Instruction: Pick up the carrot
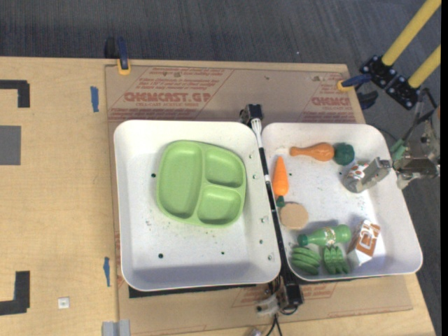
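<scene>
Two shallow white bins sit side by side across the middle of the frame. The left bin (136,208) holds one thing, a light green divided plate (201,182) with three compartments, lying flat in the bin's upper middle. The right bin (399,222) holds several: one carrot (280,176), orange with a dark green tip pointing toward the bottom of the frame, lying lengthwise just beside the bin's left wall; one orange, pear-shaped toy with a round green end (323,152) across the top of the bin; one tan round disc (294,215) just below the carrot; one green bottle-shaped piece (326,236); two ridged green pieces (319,259) side by side at the bottom; and one small white and orange packet (366,239) at the lower right. The gripper (360,176) reaches in from the right edge of the frame and hangs over the upper right part of the right bin, well apart from the carrot; whether its metal tips are parted or closed cannot be told, and nothing can be seen between them. The bins rest on a brown cardboard sheet (210,93) with red lettering, laid on a pale wooden bench (49,208) marked with black and blue tape, and dark grey floor (210,12) fills the top of the frame.
</scene>
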Controlling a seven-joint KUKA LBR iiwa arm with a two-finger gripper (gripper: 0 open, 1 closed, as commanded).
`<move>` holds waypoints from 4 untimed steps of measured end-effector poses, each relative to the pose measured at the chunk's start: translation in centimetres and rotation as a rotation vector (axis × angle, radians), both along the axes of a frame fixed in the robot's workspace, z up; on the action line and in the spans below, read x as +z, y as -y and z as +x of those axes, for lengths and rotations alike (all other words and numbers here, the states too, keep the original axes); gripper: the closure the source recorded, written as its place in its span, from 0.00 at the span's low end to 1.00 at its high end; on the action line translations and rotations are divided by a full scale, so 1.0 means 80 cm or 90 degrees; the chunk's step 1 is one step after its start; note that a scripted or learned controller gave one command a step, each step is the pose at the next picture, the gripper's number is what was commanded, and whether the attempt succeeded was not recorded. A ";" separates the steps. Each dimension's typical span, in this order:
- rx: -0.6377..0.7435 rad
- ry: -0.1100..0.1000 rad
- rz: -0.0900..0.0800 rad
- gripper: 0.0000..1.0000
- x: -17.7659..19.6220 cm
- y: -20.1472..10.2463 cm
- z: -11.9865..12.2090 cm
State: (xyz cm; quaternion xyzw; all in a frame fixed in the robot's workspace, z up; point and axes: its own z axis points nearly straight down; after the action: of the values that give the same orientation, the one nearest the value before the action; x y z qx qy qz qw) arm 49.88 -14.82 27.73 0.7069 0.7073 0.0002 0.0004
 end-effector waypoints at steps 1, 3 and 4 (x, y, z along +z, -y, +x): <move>-0.040 -0.002 0.001 0.00 -0.096 -0.052 0.064; 0.046 -0.001 0.001 0.00 -0.116 -0.141 0.093; -0.007 0.000 0.000 0.00 -0.116 -0.174 0.102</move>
State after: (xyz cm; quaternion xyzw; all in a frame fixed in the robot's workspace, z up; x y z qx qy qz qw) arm 58.07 -0.87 18.46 0.7109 0.7033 0.0005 0.0005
